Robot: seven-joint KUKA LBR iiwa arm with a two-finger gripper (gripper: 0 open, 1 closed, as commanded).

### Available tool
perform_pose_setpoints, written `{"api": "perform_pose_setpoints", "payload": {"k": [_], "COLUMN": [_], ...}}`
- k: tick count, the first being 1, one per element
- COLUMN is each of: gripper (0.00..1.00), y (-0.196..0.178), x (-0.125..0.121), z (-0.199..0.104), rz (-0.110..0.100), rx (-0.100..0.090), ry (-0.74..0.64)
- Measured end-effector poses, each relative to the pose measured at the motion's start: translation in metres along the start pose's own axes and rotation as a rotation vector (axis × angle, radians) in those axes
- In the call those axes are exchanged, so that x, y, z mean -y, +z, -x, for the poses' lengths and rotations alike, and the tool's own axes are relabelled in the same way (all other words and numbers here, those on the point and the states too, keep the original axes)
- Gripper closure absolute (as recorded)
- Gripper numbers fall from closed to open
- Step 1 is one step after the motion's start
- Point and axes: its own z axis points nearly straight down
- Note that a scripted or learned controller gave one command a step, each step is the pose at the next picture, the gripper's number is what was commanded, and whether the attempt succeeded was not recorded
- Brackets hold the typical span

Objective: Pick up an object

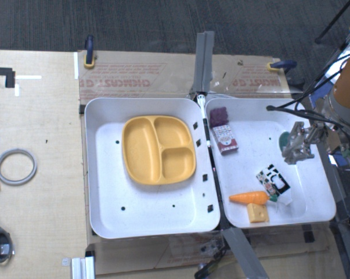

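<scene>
The wooden worktop (35,121) filled the left and middle of the frame, carrying two white bins side by side. The left bin (105,214) held a yellow divided plate (159,150) near its centre. The right bin (314,205) held several small things: an orange carrot (249,198) at lower centre, touching a yellow cheese wedge (258,213) just below it; a black-and-white packet (272,181) above the carrot; a red-and-white carton (225,139) at upper left, with a purple item (219,116) just above it. The gripper (295,149) hung over the bin's right side, beside a small teal object (285,138); whether it was spread or pinching could not be told.
</scene>
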Motion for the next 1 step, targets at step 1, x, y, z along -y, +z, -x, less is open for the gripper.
{"api": "perform_pose_setpoints", "payload": {"k": [1], "gripper": [0.00], "y": [0.0001], "x": [-0.0002], "z": [0.0000], "rz": [0.000], "rx": [0.000], "ry": [0.000]}}
